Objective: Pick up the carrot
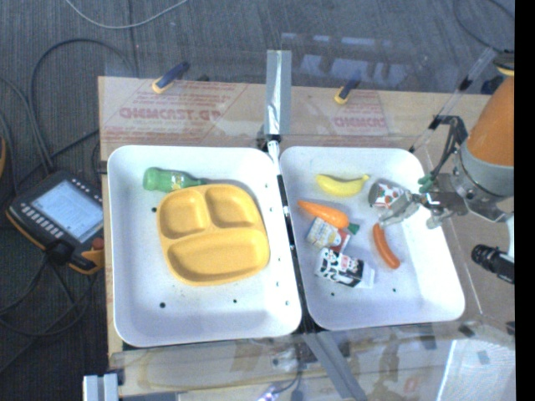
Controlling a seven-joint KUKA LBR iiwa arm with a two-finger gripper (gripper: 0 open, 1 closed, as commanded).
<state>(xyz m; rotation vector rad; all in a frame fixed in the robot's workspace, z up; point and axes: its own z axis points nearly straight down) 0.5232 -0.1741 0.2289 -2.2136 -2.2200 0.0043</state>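
Grey carpet (pixel 251 15) surrounds bench (pixel 209 111) bearing white bins (pixel 142 307).

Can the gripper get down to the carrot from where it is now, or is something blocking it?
Probably yes. The gripper hangs over the right bin, and the carrot lies uncovered to its left. A small carton lies close against the carrot's lower side, so the jaws may catch it.

Carrot (pixel 324 214): orange, green-tipped, lying flat, diagonal, in right bin's left half, below banana.
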